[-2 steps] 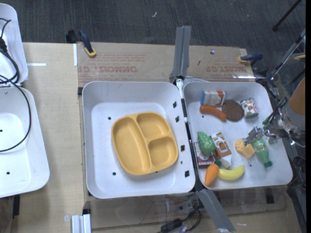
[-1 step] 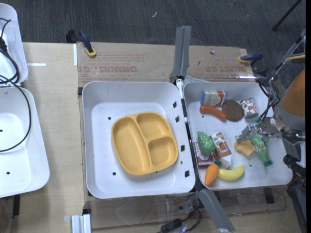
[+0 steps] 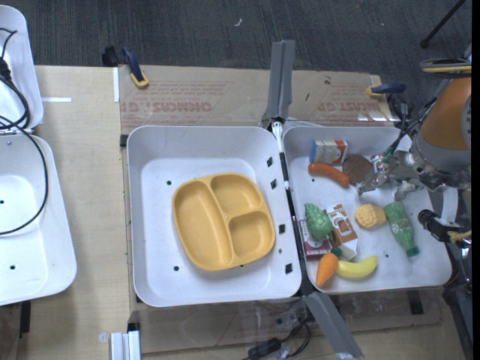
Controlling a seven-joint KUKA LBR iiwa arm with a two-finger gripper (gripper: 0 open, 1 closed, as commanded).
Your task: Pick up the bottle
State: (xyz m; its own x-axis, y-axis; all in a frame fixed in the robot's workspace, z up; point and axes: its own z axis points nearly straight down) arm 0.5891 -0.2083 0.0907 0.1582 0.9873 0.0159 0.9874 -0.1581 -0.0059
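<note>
Hovering Gripper Above the Right Bin

Lying near the right bin's (image 3: 442,272) right wall, the green bottle (image 3: 400,229) points its cap toward the front, beside a round yellow toy (image 3: 369,216). The gripper (image 3: 388,177) hangs behind it, its spread unclear. A yellow tray (image 3: 223,220) sits in the left bin (image 3: 146,223)

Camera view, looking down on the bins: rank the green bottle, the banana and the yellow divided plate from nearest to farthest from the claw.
Measured from the claw in the right bin:
1. Green bottle, just below it, same bin.
2. Banana, near that bin's front edge.
3. Yellow divided plate, in the left bin.
</note>
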